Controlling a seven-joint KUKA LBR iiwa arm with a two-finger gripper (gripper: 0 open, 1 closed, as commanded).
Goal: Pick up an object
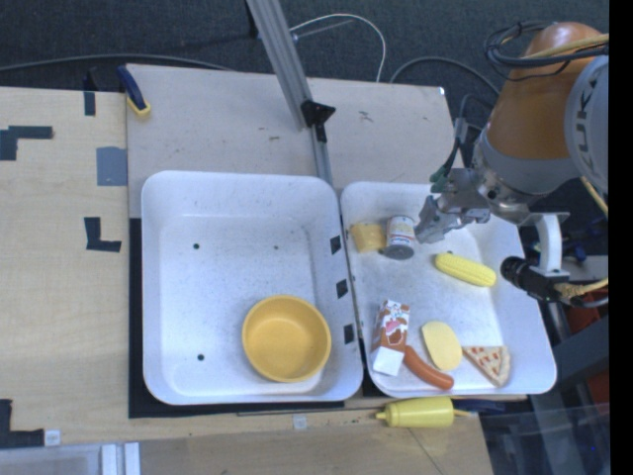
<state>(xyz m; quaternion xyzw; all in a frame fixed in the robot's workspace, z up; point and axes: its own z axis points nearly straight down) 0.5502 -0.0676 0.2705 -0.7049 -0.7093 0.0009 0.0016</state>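
Nearest, at front of right bin [539, 369]: mustard bottle [419, 413] outside the rim; inside, sausage [427, 371], pizza slice [488, 362], carton [392, 336]. Further back: corn [465, 269], then small can [400, 236], lying just left of gripper [435, 223]. Nothing lifted yet; whole pick remaining. Fingers hidden under wrist, so spread or pressed together not possible to tell.

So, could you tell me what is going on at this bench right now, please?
A grey KUKA arm with an orange band reaches in from the right, its pincer low over the right bin, just beside a small can lying there. I see nothing held. That bin also holds a corn cob, a pizza slice, a sausage and other toy food. The left bin holds a yellow bowl.
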